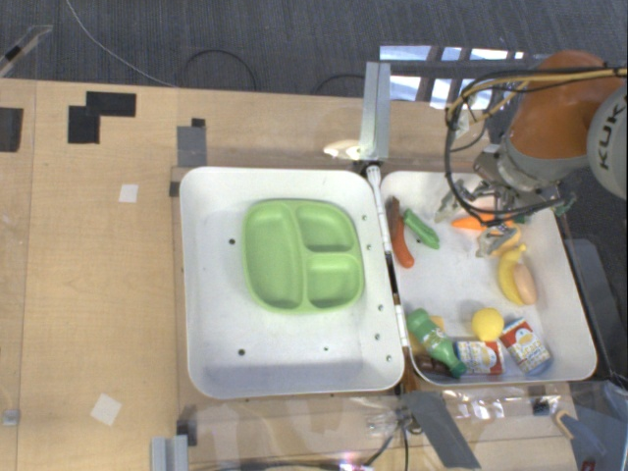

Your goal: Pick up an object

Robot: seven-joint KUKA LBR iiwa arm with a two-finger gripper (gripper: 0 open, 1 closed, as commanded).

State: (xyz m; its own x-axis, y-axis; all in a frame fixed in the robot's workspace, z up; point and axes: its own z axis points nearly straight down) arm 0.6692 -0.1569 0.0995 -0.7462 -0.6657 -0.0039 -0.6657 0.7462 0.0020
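Just above the banana [511, 275] in the right bin [581, 346], the gripper [488, 221] hovers over 1 orange piece [467, 223], probably light, rigid plastic; finger spread unclear, so grasp its middle.

This is a robotics lab. A plywood counter [88, 292] carries two white bins [211, 361] held in place by metal brackets [377, 106]. Black marker patches [98, 114] are stuck near its far left corner. Loose cables [98, 37] trail over grey carpet [245, 18] beyond the far edge, and a cabled industrial arm [559, 116] reaches in at the right.
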